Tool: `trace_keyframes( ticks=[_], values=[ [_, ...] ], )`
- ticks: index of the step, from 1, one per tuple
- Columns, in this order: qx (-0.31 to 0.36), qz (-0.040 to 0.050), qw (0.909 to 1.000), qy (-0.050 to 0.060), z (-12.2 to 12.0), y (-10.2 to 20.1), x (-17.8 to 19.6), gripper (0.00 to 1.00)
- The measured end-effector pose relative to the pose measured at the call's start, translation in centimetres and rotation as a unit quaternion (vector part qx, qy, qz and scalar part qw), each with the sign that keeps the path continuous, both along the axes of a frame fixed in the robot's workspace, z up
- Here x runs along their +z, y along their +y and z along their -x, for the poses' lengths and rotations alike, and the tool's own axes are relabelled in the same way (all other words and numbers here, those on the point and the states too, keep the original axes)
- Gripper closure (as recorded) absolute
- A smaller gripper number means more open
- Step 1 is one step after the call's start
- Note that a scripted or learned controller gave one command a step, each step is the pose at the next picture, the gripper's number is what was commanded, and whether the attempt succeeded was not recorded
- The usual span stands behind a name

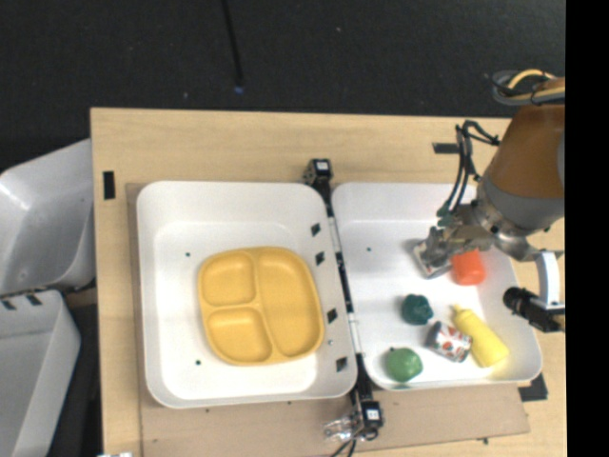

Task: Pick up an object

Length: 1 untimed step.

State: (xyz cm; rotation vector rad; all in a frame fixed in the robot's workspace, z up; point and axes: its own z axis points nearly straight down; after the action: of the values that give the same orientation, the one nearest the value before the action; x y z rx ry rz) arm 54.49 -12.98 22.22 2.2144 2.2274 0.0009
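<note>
Orange is what we key on: an orange ball (pixel 467 268) lies in the right bin (pixel 381 217), and we take it as our landmark. The gripper (pixel 436 255) sits low over the bin floor just to the ball's left, touching it or nearly so; we cannot tell how its fingers are set, since the wrist and cabling crowd that spot, and nothing shows between them. Nearer the camera than the ball and a little left lies a dark teal lump (pixel 416 308); below the ball lies a yellow bottle (pixel 480 337) with a small can (pixel 447 341) touching its left side, and farther down and left a green ball (pixel 403 364). Well to the ball's left, in the left bin (pixel 162 350), rests a yellow tray (pixel 259 304). We judge the risk plain: the gripper looks off-centre from the ball, so closing here may catch only its edge and roll the round thing away toward the bin wall, or close on nothing. A descent this close could also nudge it against the bottle.
</note>
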Motion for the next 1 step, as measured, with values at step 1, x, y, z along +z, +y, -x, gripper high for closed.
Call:
trace_keyframes(
  ticks=[1],
  values=[
    [0.001,-0.0005,1.0000,-0.001,-0.91,5.29,1.37,1.00]
  ],
)
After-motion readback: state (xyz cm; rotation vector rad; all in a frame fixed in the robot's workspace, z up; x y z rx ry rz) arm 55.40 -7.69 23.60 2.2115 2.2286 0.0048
